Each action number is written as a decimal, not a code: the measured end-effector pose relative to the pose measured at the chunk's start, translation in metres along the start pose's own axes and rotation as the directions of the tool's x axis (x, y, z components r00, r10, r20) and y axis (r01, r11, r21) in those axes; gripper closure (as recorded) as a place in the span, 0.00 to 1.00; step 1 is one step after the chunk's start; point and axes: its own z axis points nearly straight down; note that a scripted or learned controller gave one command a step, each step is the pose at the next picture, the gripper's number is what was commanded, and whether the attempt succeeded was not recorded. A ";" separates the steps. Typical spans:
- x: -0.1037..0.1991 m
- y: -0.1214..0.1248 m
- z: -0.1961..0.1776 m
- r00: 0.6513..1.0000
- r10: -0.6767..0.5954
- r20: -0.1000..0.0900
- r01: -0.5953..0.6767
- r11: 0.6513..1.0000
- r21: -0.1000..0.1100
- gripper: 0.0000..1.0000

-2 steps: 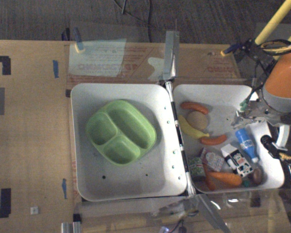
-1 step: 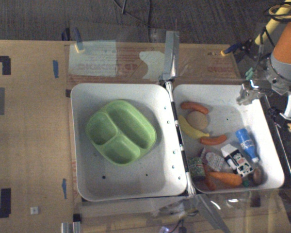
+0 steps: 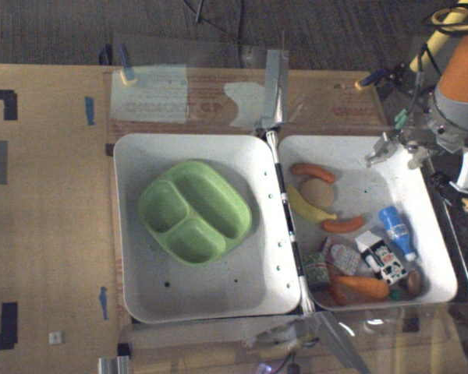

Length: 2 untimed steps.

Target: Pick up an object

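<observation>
The right bin (image 3: 433, 209) holds several toy foods. There is a red sausage (image 3: 312, 171), a tan round bun (image 3: 318, 194) resting on a yellow banana (image 3: 306, 209), and a second sausage (image 3: 344, 225). Also in it are a blue bottle (image 3: 396, 234), a white carton with black patches (image 3: 382, 260) and an orange carrot (image 3: 363, 287). My gripper (image 3: 396, 154) hangs over the bin's far right corner, above the rim. Its fingers stand apart, open, with nothing between them. It is clear of all the objects.
A green divided plate (image 3: 193, 211) lies in the left bin (image 3: 132, 271). A metal divider (image 3: 285, 216) runs between the bins. A small green can (image 3: 316, 270) and a red-white packet (image 3: 344, 258) crowd the right bin's near side. Cables hang beside the arm at the right.
</observation>
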 end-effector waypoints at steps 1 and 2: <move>0.019 -0.009 0.109 0.983 -0.183 0.000 0.183 0.983 -0.002 0.00; -0.016 0.041 0.110 0.987 -0.162 -0.023 0.162 0.987 0.014 0.00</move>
